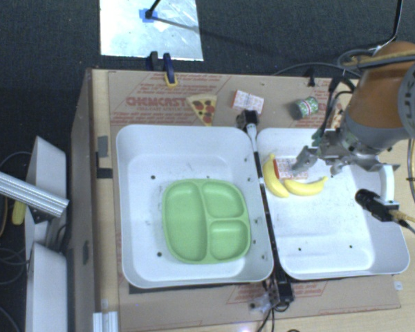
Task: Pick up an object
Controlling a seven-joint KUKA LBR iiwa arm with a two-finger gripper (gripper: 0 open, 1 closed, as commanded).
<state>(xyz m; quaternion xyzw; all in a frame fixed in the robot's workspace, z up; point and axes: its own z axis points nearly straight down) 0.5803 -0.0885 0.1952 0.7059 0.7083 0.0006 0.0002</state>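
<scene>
Two yellow bananas lie in the right bin (346,254), near its far left corner: one banana (272,180) curves along the bin's left wall, the other banana (307,187) lies crosswise beside it. A small white packet with red print (285,166) rests between them. My gripper (319,164) hangs just above the crosswise banana and to the right of the packet. Its fingers are spread open with nothing between them. The grey arm with the orange band (380,92) comes in from the right.
The left bin (138,185) holds a green divided plate (206,220). On the cardboard behind the bins lie a toy pizza slice (203,108), a white card (247,101) and a small green can (306,107). A blue and yellow clamp (167,68) grips the far edge.
</scene>
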